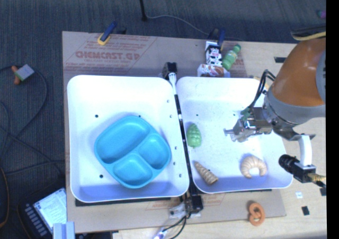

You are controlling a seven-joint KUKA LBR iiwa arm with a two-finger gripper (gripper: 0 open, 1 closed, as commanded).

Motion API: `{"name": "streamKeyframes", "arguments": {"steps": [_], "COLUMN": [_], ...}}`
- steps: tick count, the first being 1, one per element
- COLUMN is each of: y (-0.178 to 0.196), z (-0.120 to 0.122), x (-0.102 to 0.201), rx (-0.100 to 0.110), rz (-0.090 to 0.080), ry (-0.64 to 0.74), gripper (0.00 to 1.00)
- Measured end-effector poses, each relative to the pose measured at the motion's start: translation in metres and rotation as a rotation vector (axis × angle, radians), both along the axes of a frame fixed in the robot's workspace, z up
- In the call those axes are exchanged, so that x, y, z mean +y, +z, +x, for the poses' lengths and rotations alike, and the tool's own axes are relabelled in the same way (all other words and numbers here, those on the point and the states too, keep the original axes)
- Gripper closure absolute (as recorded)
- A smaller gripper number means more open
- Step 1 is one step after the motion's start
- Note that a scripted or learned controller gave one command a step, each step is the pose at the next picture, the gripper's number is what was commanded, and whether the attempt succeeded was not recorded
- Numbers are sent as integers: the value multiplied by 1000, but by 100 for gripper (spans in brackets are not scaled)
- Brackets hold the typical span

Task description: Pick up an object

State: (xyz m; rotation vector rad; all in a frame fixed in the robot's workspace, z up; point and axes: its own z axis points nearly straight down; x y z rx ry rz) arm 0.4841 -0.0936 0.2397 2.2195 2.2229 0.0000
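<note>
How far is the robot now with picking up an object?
Done: the gripper has reached over the right bin. In hand: nothing shows between its fingers. Left: the grasp and lift. The croissant, green toy and cone lie on the bin floor.

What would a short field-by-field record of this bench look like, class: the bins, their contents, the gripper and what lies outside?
left bin: holds a blue divided tray
right bin: green toy near its left wall; cone-shaped toy and croissant toy near the front
gripper: over the right bin, above the croissant toy, nothing seen between its fingers
outside the bins: pretzel toy on the bench in front; green bottle behind
</note>
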Motion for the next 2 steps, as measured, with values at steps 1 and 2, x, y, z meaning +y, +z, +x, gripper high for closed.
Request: {"name": "streamKeyframes", "arguments": {"steps": [1, 2], "y": [3, 3], "z": [0, 0], "x": [38, 64], "rx": [0, 1], "rz": [0, 1], "ry": [0, -1], "gripper": [100, 100]}}
